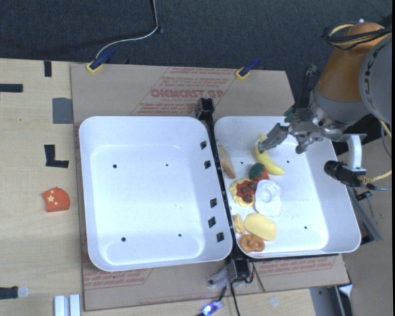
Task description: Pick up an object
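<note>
A: Where is the gripper sitting right now?

B: It is hanging over the far part of the right bin, reaching in from the right. Its two fingers are standing apart, one angling toward the pile, the other toward the bin's outer side. Nothing is lying between them.

A: So nothing is being carried?

B: Nothing I can see. The lift is not done; the whole pick is looking to be ahead.

A: What is on offer?

B: A cluster is lying along the right bin's inner wall. Nearest the fingers, a banana just below the near fingertip, with a small green piece touching it. Further toward the camera, a red-and-yellow piece, a white lump, a yellow lemon-like item, a pretzel-shaped thing. A tan stick is leaning by the divider.

A: And elsewhere?

B: The left bin is holding nothing visible. A red piece is sitting out on the bench, well apart.

A: Likely target?

B: Judging by position, the banana. Whether the tips are touching it, I cannot tell.
</note>
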`<state>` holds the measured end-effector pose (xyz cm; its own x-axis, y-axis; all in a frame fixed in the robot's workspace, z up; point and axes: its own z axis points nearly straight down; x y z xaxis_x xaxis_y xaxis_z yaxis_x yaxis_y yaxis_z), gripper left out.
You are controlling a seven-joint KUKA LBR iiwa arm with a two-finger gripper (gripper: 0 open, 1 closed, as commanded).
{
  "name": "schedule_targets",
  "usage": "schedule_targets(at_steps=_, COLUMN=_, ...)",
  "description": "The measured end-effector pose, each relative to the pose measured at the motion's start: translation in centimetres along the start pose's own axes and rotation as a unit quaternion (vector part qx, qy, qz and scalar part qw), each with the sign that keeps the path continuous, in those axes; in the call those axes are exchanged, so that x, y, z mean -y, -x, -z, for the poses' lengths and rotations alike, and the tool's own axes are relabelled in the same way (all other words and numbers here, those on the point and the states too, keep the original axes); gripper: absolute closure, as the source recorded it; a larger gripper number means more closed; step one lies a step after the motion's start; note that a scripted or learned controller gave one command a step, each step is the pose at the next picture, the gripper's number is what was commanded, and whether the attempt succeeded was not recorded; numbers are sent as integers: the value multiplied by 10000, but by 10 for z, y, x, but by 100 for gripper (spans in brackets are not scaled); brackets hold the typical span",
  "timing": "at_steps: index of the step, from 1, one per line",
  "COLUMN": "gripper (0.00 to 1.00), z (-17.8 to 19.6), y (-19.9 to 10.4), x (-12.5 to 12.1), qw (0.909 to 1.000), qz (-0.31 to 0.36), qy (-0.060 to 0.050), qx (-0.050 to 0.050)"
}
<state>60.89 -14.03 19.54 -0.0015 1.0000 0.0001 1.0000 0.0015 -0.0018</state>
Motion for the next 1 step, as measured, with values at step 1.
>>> schedule_targets(at_steps=1, gripper=0, z=-117, y=14, x=-11, qw=10000, qz=-2, qy=-6, qx=8)
